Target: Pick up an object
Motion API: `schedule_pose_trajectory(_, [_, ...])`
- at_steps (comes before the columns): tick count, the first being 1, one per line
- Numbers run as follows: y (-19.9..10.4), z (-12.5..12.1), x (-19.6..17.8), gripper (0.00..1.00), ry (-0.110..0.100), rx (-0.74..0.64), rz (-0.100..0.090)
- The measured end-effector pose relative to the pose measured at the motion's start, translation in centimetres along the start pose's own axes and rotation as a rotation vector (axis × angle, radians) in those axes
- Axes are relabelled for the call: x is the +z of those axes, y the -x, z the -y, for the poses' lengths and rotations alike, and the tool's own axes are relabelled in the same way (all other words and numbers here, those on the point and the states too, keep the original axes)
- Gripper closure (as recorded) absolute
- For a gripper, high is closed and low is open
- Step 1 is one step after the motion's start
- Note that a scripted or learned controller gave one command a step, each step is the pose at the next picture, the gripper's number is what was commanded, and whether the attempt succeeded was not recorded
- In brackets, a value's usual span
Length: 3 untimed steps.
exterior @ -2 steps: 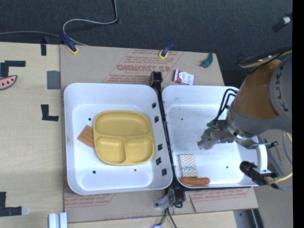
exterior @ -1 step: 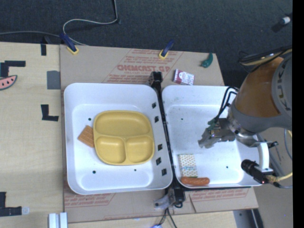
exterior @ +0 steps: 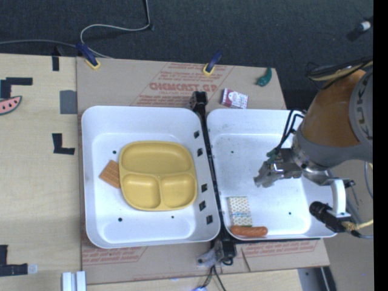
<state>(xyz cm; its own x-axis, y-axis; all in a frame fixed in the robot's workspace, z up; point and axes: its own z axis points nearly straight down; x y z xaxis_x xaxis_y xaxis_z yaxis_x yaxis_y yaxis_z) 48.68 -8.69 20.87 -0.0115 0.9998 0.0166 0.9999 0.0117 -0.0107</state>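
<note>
The small orange-red sausage-shaped toy (exterior: 249,230) lies along the near wall of the right-hand white bin (exterior: 242,126), and just beyond it, almost touching, sits a flat pale square packet with a printed pattern (exterior: 240,210). Either could serve as the object to pick up. The gripper (exterior: 271,174) hangs over the middle of that bin, to the right of both items and a little farther back, with bare bin floor beneath it. Nothing can be seen between the fingers, and whether they are apart or together cannot be told from this slanted view, since the grey metal parts blur into one another.

The left-hand white bin (exterior: 97,223) holds a yellow plastic divided tray (exterior: 159,175) with a flat tan cracker-like piece (exterior: 110,174) tucked against its left edge.

The likely trouble is position. Both items in the right bin sit tight in the near left corner, so a descent there may bring a finger onto the bin wall or the black divider clips (exterior: 203,156) rather than around the target. The packet is thin and flat, so the fingers may slide over it. The sausage toy is round and could roll away under a slightly off-centre close. Dropping straight down from here would probably close on nothing.
</note>
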Motion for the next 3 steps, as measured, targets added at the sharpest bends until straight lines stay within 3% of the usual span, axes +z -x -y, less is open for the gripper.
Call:
schedule_pose_trajectory(1, [-0.1, -0.1, -0.9, 1.00, 0.000, -0.002, -0.001])
schedule_pose_trajectory(2, [-3.6, -6.4, 2.3, 1.00, 0.008, 0.009, 0.015])
schedule_pose_trajectory(3, [-3.5, -6.4, 2.3, 0.00, 0.009, 0.009, 0.016])
